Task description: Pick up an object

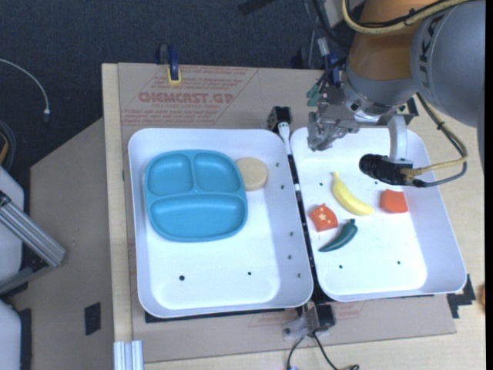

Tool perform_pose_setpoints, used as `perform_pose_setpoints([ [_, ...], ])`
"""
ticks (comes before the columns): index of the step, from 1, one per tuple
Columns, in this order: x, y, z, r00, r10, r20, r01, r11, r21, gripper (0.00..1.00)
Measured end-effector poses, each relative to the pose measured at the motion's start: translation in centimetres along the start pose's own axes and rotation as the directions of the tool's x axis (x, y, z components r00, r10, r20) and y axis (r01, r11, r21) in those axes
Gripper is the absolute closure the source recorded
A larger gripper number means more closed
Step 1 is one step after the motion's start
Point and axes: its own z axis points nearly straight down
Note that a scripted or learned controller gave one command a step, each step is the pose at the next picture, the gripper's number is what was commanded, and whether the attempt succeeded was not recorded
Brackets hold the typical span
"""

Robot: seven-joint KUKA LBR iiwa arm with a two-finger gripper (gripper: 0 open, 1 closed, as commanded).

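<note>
left bin holds blue tray; right bin holds banana.

Two shallow white bins sit side by side on the desk, the left bin touching the right bin along a shared middle edge, both resting on a brown cardboard sheet printed with red lettering. A blue and yellow clamp grips the far edge of that sheet, and a thin white cable curves over the dark floor beyond the desk. An aluminium rail slants across the near left corner.
</note>
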Motion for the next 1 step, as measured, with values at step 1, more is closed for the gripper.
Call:
perform_pose_setpoints([
  [1, 5.47, -2.14, 0.03, 1.000, 0.000, 0.000, 0.000, 1.000, 0.001, 1.00],
])
